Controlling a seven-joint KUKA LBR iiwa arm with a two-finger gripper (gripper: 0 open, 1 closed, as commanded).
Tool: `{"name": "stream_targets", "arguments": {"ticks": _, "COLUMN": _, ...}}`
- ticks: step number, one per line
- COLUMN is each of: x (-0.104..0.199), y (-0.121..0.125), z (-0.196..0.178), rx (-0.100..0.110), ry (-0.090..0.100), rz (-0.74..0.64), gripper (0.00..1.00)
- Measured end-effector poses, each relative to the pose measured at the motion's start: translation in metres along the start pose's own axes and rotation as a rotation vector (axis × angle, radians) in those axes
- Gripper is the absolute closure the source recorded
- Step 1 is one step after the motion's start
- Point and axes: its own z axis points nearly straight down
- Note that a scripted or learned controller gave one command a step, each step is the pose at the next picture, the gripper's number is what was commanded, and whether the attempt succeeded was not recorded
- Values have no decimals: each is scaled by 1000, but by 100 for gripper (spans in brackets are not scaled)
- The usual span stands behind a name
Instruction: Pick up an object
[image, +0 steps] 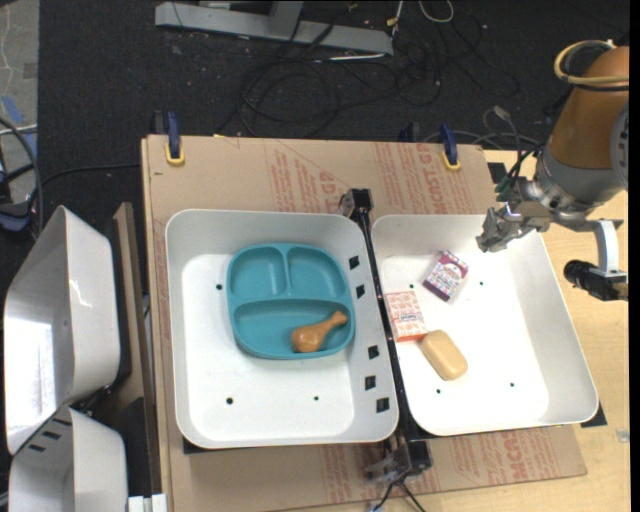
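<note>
A: Where is my pincer (497, 232)?
B: Over the right bin's (560, 330) far edge; I cannot tell its state.
A: And the pickable items?
B: Purple packet (446, 275), red-white packet (405, 314) and yellow lump (443, 355) lie in that bin; the drumstick (318, 331) rests on the teal tray (262, 295), left bin (195, 350).

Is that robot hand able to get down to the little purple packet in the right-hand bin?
Probably yes. The gripper hangs over the right bin's upper edge, close to the purple packet. The packet lies apart from the red-and-white packet and the yellow block, with nothing over it.
</note>
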Motion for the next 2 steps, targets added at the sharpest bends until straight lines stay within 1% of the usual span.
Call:
{"name": "stream_targets", "arguments": {"ticks": 1, "x": 0, "y": 1, "z": -39, "rx": 2, "ry": 0, "rz": 0, "gripper": 100}}
{"name": "stream_targets", "arguments": {"ticks": 2, "x": 56, "y": -6, "z": -36, "rx": 8, "ry": 3, "rz": -4, "gripper": 100}}
